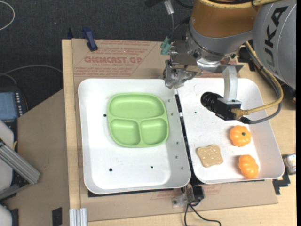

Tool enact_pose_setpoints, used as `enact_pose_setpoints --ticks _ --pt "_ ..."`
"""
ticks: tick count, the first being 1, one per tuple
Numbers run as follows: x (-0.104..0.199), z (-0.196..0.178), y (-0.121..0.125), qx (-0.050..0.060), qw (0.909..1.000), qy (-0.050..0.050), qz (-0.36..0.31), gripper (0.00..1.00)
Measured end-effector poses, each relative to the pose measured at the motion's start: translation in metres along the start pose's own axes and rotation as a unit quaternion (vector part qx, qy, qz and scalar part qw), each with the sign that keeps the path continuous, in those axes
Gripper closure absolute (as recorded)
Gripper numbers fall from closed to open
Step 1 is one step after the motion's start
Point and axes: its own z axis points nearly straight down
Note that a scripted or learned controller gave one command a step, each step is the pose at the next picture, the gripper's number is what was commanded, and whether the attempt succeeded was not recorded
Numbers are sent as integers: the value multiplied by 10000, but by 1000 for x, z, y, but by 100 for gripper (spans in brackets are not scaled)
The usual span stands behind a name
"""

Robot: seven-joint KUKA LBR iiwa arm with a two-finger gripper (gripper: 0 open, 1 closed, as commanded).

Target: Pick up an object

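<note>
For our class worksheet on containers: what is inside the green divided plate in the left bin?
Nothing lies in the green divided plate; its three compartments show bare. What is beneath it in the left bin is covered.

The right bin contains three loose objects. One small orange pumpkin sits upright, stem up, toward the bin's right side. A second small orange pumpkin lies near the bin's front right corner, just in front of the first and apart from it. A flat tan cracker with a scalloped outline lies face up to the left of both pumpkins, near the bin's front edge. The left bin holds a light green divided plate, three compartments, resting flat and right side up.
</note>
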Motion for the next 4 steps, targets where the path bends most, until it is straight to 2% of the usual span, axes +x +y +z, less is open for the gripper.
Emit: enact_pose_setpoints --ticks 1,2,3,4 --pt "24 36 -11 75 10000 -25 37 100" --pt "16 -9 -65 36 10000 -11 40 100" --pt "49 8 -63 73 10000 -24 30 100" --pt "-13 25 -63 73 9999 -30 78 100"
